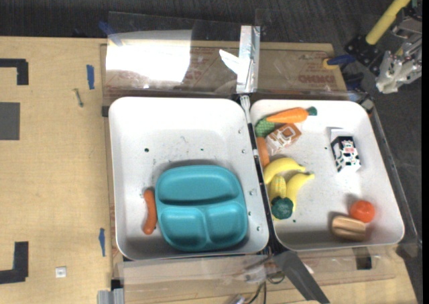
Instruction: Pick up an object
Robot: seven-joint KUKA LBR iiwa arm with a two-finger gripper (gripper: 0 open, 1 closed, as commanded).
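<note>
Two bins: left bin [127, 128] and right bin [385, 182], white, side by side on the counter [47, 182].
Left bin contents: teal divided tray [200, 207] across the middle and front; orange sausage-shaped toy [149, 211] just beside its left edge.
Right bin contents: toy carrot [287, 117] at the back; small printed packet [283, 137] just in front of it; toy bananas [287, 174] against the dividing wall; dark green round toy [282, 208] touching their lower end; black-and-white carton [346, 152] standing apart; orange ball [362, 211] and tan bun-like toy [348, 227] near the front right corner.
Gripper [395, 71]: parked beyond the right bin's back right corner, off the bins; too small and cluttered to say whether apart or together.
Step in hand: approach and choice of target, nothing grasped yet.
Best candidate, judged: black-and-white carton, clear space on all sides, flat faces for two fingers.
Riskier picks: bananas and carrot, crowded against the wall and each other.
Advice: descend straight over the carton, closing across its narrow width.
</note>
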